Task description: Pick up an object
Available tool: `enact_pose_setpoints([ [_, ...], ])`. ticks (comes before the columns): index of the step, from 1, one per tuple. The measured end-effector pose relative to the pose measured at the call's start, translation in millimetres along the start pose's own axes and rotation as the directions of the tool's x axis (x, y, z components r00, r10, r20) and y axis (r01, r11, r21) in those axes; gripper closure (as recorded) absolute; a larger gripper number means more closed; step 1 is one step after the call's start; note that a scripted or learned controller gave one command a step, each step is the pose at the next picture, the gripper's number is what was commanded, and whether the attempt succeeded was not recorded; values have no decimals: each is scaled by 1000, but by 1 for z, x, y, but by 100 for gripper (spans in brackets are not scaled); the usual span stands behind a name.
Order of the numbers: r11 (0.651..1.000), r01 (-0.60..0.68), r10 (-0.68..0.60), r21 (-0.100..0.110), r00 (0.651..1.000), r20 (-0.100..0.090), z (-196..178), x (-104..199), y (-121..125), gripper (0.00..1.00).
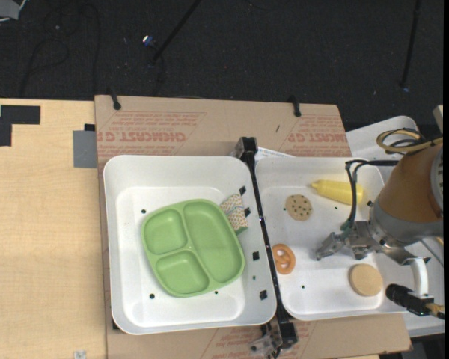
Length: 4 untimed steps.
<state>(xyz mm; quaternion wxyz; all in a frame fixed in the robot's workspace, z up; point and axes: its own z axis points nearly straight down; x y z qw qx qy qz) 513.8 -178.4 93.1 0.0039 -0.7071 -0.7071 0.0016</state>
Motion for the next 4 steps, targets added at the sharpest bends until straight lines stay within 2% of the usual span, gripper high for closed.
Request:
enact_pose_setpoints([
  [1,1000,-3,3,-2,1000,1,-13,-1,1,100],
  [3,1000,1,-1,-8,1000,4,-98,-5,-6,100],
  [4,1000,1,-1,-9,1000,4,-126,-6,-5,100],
])
